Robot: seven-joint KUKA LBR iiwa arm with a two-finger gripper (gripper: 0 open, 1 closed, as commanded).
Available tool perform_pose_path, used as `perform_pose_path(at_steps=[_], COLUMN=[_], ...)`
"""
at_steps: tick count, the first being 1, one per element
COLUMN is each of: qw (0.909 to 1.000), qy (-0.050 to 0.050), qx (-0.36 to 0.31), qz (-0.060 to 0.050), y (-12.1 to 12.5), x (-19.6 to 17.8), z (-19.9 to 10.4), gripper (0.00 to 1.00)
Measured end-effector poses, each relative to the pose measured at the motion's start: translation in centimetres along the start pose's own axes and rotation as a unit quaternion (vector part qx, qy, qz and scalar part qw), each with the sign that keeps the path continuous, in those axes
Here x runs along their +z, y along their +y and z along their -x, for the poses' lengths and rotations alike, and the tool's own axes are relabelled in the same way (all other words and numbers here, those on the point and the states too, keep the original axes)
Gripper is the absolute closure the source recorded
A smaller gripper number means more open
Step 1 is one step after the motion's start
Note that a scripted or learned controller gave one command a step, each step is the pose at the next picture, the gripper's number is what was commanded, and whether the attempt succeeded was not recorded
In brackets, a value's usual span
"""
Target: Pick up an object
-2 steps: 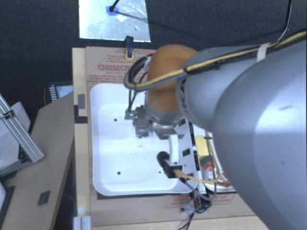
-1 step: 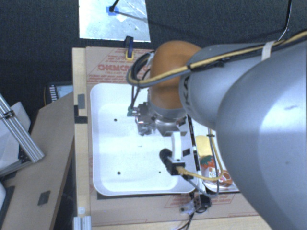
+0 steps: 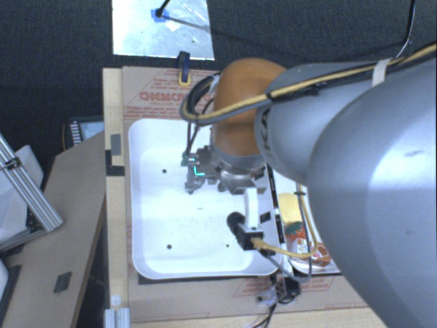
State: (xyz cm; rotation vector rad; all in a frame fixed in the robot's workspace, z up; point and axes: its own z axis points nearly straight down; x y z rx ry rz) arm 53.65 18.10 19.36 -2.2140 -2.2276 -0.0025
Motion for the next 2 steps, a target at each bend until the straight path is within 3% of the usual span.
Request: perform_pose_path(at_steps=[1, 2], qw=[1.0, 1.0], qy=[-0.001, 0.0], qx=[-0.001, -0.001], qz=[-0.002, -0.003], y=[2.1, -5.3], x=[11.5, 11.0], z=[-2.9, -5.6], gripper=[0.0, 0.0])
